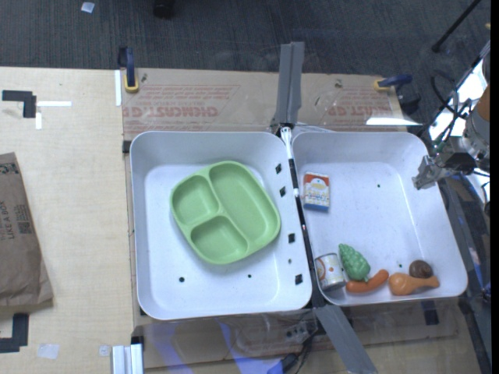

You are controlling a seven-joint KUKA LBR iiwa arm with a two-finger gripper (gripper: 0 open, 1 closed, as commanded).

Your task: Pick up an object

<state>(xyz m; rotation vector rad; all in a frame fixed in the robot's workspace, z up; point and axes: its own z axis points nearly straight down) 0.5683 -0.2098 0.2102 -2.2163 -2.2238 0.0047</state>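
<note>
Plastic, light and stiff, the small carton [316, 191] lies flat in the right bin [390, 150], well off to your gripper's [427, 175] left. You would take it across its short sides; the glossy faces may slip. How the gripper stands at the bin's rim I cannot tell.

We see left bin [148, 209] and right bin [390, 162]: white plastic, smooth, faint sheen. Green plate [225, 211]: matt plastic, three compartments. Desk [70, 209]: pale wood, matt. Brown bag [19, 228]: paper, creased. Sheet behind bins [203, 104]: brown cardboard, red print. Small box [316, 191]: printed card. Can [329, 272]: metal, shiny. We note toy carrot [366, 283] and pear-shaped piece [409, 284]: smooth orange plastic. Floor [234, 14]: dark, rough carpet-like texture.
</note>
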